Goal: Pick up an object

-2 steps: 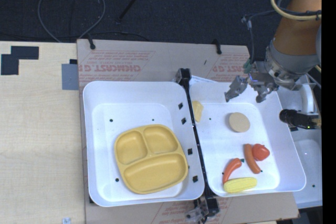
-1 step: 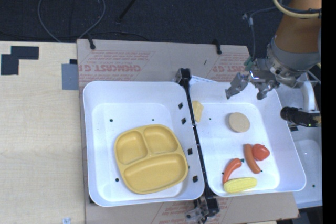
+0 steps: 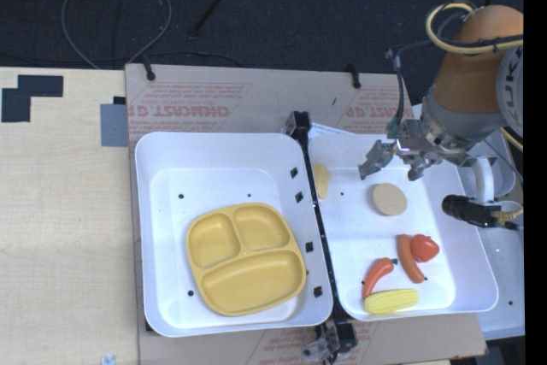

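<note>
My gripper (image 3: 391,171) hangs over the back of the right bin (image 3: 479,286), its two fingers spread open with nothing between them. Just in front of it, below the fingertips, a round tan disc (image 3: 389,200) lies on the bin floor. Further forward are a red tomato (image 3: 425,248), an orange sausage-like piece (image 3: 409,261), a red-orange chili (image 3: 378,273) and a yellow corn cob (image 3: 391,300). A pale yellow wedge (image 3: 320,181) rests against the bin's left wall.
The left bin (image 3: 162,184) holds a yellow divided plate (image 3: 246,256). A black divider (image 3: 312,209) runs between the two bins. Cardboard lies under both bins, and a wooden bench top (image 3: 60,226) stretches off to the left.
</note>
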`<act>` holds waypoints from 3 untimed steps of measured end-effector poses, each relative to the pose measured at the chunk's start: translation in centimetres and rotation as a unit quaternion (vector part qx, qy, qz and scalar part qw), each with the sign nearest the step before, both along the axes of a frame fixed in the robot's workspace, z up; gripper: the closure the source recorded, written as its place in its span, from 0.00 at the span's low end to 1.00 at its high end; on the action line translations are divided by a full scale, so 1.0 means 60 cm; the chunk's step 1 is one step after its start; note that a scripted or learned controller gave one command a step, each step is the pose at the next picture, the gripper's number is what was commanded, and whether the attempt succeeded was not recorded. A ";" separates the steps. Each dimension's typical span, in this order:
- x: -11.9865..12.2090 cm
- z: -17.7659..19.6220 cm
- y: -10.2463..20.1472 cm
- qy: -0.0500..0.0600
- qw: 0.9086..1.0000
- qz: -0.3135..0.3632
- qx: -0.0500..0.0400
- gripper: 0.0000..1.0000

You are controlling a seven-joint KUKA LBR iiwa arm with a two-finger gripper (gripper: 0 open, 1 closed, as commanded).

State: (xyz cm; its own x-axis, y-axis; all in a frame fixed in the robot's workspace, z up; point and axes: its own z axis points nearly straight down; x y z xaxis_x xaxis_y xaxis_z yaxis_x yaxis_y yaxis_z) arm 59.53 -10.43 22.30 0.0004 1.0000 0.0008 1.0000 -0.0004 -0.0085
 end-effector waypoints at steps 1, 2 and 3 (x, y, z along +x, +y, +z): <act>0.001 -0.105 0.012 0.001 1.000 0.000 0.000 0.00; -0.017 -0.193 0.022 0.000 1.000 0.000 0.001 0.00; -0.015 -0.171 0.019 -0.001 1.000 -0.003 0.000 1.00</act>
State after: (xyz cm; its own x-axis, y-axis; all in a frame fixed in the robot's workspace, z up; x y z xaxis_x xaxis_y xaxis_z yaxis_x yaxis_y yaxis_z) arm 58.61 -9.30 12.02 0.0055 1.0000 0.0010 1.0000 -0.0055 -0.0063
